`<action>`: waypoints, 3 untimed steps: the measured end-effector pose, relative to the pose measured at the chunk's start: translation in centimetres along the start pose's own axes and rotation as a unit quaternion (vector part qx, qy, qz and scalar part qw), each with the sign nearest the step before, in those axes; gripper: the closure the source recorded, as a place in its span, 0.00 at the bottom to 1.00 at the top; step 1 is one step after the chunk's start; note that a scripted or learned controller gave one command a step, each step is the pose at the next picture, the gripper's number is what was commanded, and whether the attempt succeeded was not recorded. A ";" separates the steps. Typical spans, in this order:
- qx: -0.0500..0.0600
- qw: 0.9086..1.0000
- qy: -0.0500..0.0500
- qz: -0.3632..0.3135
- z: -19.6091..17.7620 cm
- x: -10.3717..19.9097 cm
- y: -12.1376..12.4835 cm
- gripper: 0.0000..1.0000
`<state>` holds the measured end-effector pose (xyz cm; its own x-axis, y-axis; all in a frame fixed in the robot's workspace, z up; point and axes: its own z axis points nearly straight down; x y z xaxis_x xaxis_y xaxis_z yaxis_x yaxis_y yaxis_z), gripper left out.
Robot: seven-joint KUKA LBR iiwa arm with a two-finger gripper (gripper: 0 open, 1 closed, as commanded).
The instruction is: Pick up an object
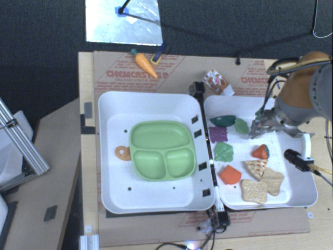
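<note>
- Plainly, the landmark is the right bin (311, 194); the gripper (258, 125) hangs over its upper middle, and whether its fingers are open or shut I cannot tell.
- Nearest the front rim of that bin lie two tan toast pieces (263, 185), a pizza slice (256, 167) and an orange-red block (230, 175).
- Mid-bin sit a strawberry (261, 151) and a green leaf (223, 151); further back a purple piece (218, 134), a light green piece (241, 125) and a dark green one (223, 121).
- The light green piece lies just beside the gripper, so it is the likely target; I judge a straight descent, centred on it, best.
- Left of that bin, the other bin (112, 103) holds a green divided plate (161, 150) and a small pretzel (123, 153).
- Beyond, a toy carrot (145, 65) rests on cardboard (171, 69); dark carpet (41, 35) surrounds.
</note>
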<state>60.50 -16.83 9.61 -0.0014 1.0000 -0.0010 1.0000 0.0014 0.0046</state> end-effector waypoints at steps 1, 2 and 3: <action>-0.001 1.000 0.000 -0.001 -4.4 0.2 0.0 1.00; -0.001 1.000 -0.001 -0.001 -9.6 -0.8 0.8 1.00; -0.001 1.000 0.000 -0.002 -13.1 -0.8 0.9 1.00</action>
<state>61.39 -17.60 22.72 -0.0049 1.0000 -0.0015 1.0000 0.0050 0.0058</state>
